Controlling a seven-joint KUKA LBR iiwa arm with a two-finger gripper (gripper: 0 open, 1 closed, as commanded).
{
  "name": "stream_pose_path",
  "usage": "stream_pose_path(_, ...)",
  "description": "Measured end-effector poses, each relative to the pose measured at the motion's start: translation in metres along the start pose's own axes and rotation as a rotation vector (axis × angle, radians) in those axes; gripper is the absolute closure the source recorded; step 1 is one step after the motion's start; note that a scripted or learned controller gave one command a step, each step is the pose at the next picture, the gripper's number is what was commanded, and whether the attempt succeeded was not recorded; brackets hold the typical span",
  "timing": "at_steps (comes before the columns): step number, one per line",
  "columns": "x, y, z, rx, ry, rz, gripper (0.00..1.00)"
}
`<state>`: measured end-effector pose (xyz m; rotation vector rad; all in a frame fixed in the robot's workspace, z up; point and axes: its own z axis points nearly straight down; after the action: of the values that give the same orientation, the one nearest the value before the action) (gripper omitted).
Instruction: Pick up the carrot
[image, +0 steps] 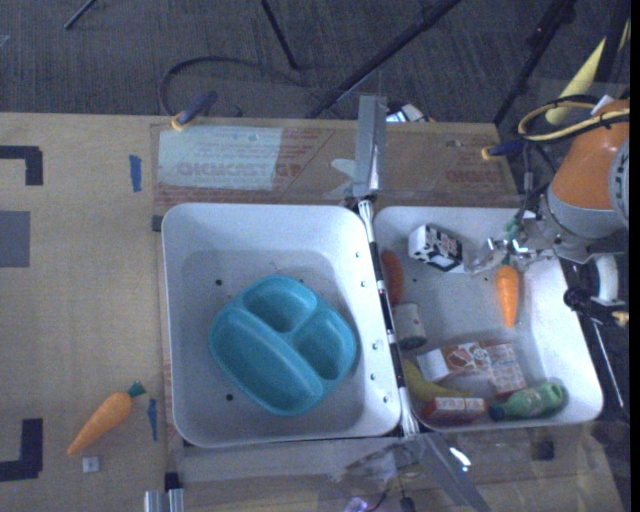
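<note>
The arm (590, 180) reaches in over the right rim of the right bin (570, 345), its orange band above the wrist. The gripper (508, 250) hangs over the bin's upper right part, metal fingers pointing left. A carrot (508, 293) hangs just below the fingers, thick end up against them and tip pointing toward the bin's near edge. Its top seems pinched between the fingers, but the view is too blurred to tell how wide the claw stands or whether it truly has hold.

In the same bin, a black-and-white toy (435, 246) lies near the far edge, left of the gripper. A red piece (392, 276) lies along the left wall, with a grey can (407, 324) just below it. A banana (424, 381), a snack packet (478, 362) and a green bottle (530, 400) lie along the near edge.

The left bin (190, 300) holds a blue divided plate (283, 344) at its middle.

A second carrot (100, 421) lies on the bench (80, 300), outside the bins, near the bench's near left corner.
</note>
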<state>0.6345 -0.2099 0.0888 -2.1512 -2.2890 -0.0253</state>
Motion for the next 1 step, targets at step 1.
stream_pose_path(1, -0.0021, 0.0004, -0.0113, -0.002, -0.010, -0.001, 1.00)
